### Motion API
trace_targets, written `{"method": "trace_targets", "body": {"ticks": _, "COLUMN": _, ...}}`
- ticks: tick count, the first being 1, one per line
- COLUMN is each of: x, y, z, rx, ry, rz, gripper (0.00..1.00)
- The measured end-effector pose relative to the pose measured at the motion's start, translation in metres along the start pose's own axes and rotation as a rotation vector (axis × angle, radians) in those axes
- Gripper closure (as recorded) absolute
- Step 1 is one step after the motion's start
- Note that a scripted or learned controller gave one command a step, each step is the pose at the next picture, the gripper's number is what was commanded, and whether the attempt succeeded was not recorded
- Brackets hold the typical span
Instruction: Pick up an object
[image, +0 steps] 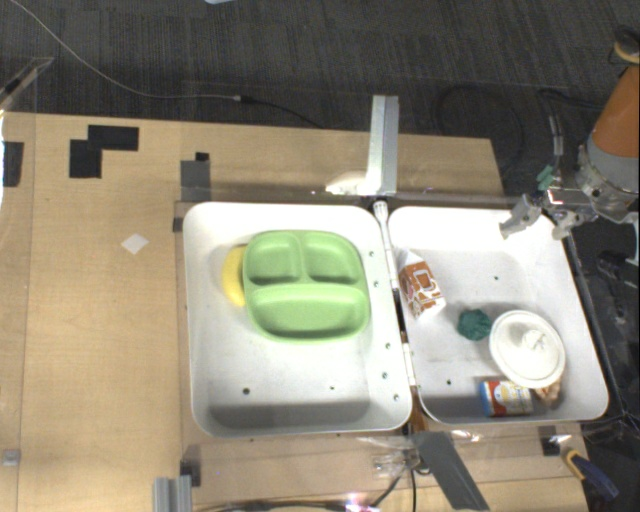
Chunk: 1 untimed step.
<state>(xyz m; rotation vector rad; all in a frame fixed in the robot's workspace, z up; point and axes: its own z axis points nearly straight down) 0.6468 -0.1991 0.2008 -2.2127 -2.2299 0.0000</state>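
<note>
My gripper (540, 217) hangs over the far right corner of the right bin (590, 340), its two grey fingers spread apart with nothing between them. Below it in that bin lie a white and orange packet (420, 286), a small teal lump (475, 323), a white round bowl (527, 347) and a can on its side (508, 397). In the left bin (290, 395) a green divided plate (303, 284) rests partly over a yellow object (232, 277).
A metal post (384, 145) stands behind the divider between the bins. Cables (500, 110) run over the dark floor behind the bench. Black marks (100, 148) sit on the wooden bench top at the far left.
</note>
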Motion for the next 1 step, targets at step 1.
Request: {"method": "trace_targets", "body": {"ticks": 1, "x": 0.0534, "y": -0.0453, "z": 0.1018, "rx": 0.002, "ry": 0.001, "rz": -0.049, "gripper": 0.0}}
